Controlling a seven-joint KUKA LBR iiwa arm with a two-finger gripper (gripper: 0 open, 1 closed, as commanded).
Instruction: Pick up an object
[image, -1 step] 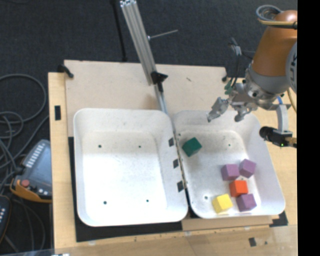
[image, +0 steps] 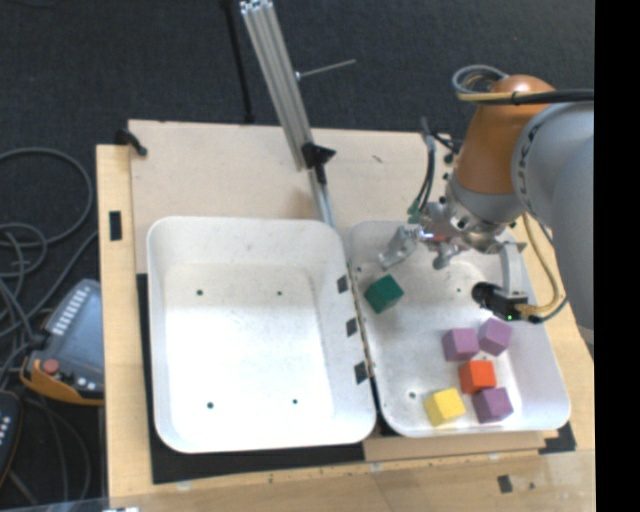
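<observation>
A: What sits on the table (image: 230, 175)?

B: Two shallow white bins side by side, smooth plastic with rounded corners. The left bin (image: 255, 335) shows only a few dark dots on its floor. The right bin (image: 400, 395) carries the blocks.

A: Describe the blocks.

B: All look like small matte foam cubes with soft edges. A green block (image: 383, 294) lies near the right bin's left wall, toward its far half, turned so its corners point at the bin's walls rather than its faces. It looks about as wide as it is long, so I can't name a long axis. Well apart from it, in the near right corner, is a cluster: two purple blocks (image: 460, 344) (image: 494, 336) side by side, an orange block (image: 477, 376) just nearer than them, a third purple block (image: 492, 403) nearer again, and a yellow block (image: 445, 406) to the left of that one.

A: And the arm?

B: Grey metal with a glossy orange band above the wrist, reaching in over the right bin's far edge. The gripper (image: 412, 246) hangs just beyond the green block, its pale metal fingers spread apart with nothing between them. One fingertip (image: 390, 254) sits close above the green block's far side; I can't tell whether it touches
</observation>
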